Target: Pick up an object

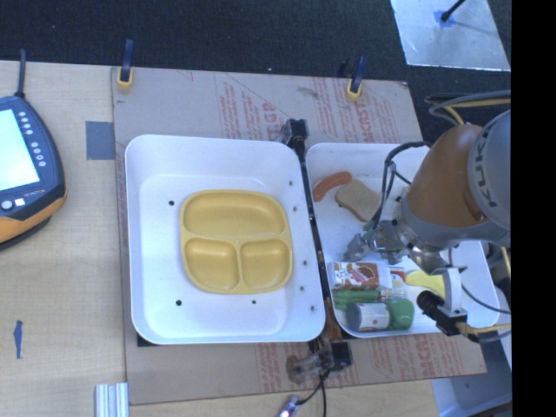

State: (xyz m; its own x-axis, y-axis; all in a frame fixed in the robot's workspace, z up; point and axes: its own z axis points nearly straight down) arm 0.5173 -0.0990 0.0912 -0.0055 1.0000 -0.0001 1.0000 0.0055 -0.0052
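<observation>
Plywood covers the bench, clamped at its far edge, with dark floor beyond and two white bins side by side on it. Down in the right bin the gripper hangs under the arm's orange band, its tip low over the bin floor near the middle; whether it is spread or closed I cannot tell, and nothing is seen held. Just near of it lies a flat printed packet, likely light and thin, hard to pinch from above unless taken by an edge. Touching that on the near side are a green roll and a small can lying on its side with a green cap; the can looks stiff and smooth and could roll or slip, so across its round body seems the best hold. To the right is a yellow piece, partly hidden. Farther off lie a toast slice and a sausage, both probably toy food, light and firm; the sausage, taken across its narrow middle, looks the easiest pick, well apart from the rest. Left of all this, the left bin holds a yellow divided tray. At the far left sits a pendant.
</observation>
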